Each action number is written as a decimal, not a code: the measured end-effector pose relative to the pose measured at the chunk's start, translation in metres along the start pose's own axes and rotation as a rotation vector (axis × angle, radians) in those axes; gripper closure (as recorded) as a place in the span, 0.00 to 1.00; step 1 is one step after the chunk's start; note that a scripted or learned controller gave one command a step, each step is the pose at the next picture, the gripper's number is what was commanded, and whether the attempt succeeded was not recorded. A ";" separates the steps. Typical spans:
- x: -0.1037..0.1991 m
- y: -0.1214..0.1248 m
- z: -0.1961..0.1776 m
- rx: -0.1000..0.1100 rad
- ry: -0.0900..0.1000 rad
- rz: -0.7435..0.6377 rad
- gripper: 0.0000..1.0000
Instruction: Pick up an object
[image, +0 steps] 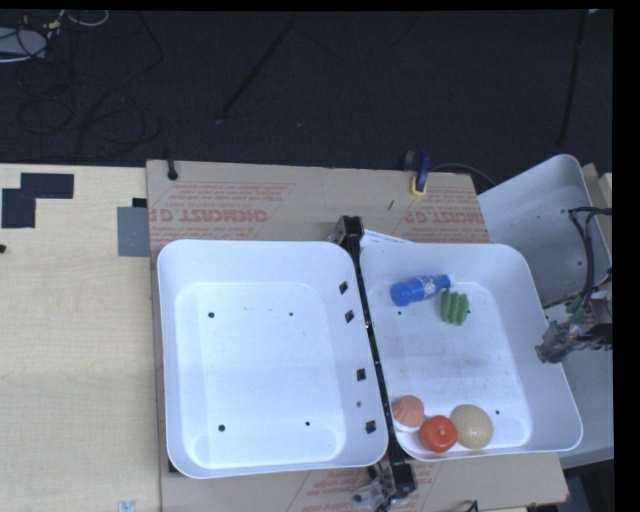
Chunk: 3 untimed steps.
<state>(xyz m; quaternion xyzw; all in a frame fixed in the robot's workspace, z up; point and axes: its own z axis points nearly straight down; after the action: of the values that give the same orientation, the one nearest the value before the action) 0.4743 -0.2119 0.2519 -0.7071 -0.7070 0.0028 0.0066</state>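
Camera view: the tool (568, 340) sits at the right edge, outside the right bin (520, 270) and just beside its right wall; it is dark and small here, so its state cannot be told, and no object is seen in it. The task appears to be at its start: every candidate object lies in the right bin and none is lifted. A blue bottle (420, 289), cylindrical and smooth, lies on its side near the bin's far end, with a green ridged piece (455, 307) just beside it. At the near wall three rounded items cluster together: a pale pink one (407, 410), a glossy red-orange one (438, 433) and a beige, matte one (472, 425). The left bin (180, 270) is a shallow white tray of smooth plastic. Both bins rest on brown cardboard (250, 205) on the bench (70, 330).
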 end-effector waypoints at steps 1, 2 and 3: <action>-0.002 0.001 -0.026 -0.013 -0.006 -0.001 1.00; -0.001 0.065 -0.060 -0.018 -0.008 -0.004 1.00; -0.001 0.108 -0.135 -0.021 -0.009 -0.003 1.00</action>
<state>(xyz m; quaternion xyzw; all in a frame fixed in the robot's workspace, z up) 0.5843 -0.2137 0.3852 -0.7061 -0.7081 -0.0014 -0.0039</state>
